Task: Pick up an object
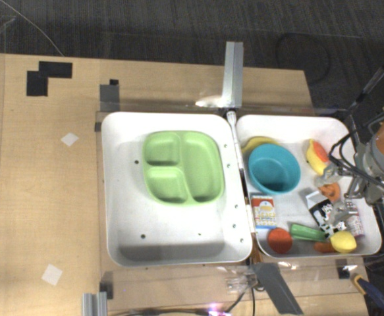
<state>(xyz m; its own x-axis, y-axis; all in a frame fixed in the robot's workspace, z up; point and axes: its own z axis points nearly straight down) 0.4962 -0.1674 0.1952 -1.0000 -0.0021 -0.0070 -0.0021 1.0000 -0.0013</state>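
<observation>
Yellow lemon [344,242] lies at the near right corner of the right bin [290,253], beside a green vegetable [309,231], a red tomato [280,239] and a small carton [263,211]. Farther back sits a teal bowl [273,167], with a yellow-red fruit [316,156] to its right. The gripper [340,206] hangs over the bin's right side; whether its jaws are spread I cannot tell. The left bin [122,242] holds a green divided tray [182,167] on the wooden tabletop [40,196].

Tray [182,166] in left bin [122,242].

smooth white plastic bins [119,176] on a matt pale wooden bench [40,189].
</observation>
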